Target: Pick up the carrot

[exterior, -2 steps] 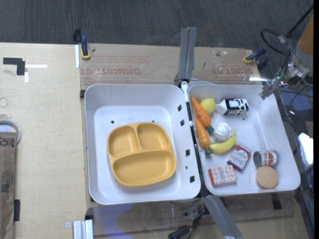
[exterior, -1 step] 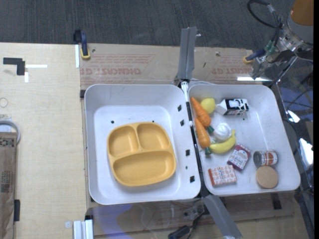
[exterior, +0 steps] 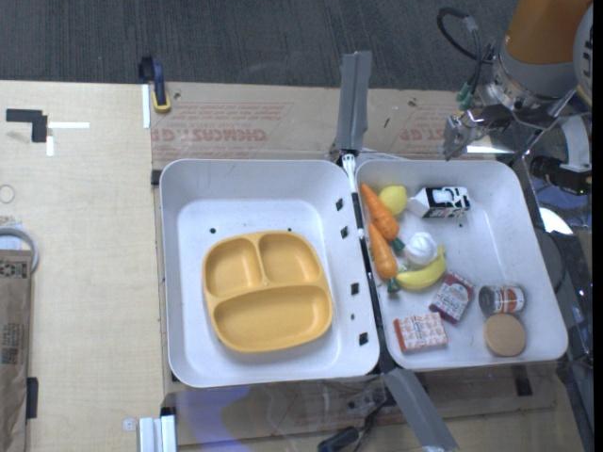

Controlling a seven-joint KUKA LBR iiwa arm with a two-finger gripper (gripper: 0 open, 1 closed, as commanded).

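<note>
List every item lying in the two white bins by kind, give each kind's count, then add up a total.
Carrot: 2
Lemon: 1
Banana: 1
Milk carton: 1
Small red packets: 2
Can: 1
Round tan lid: 1
White round item: 1
Yellow divided plate: 1
Total: 11
</note>
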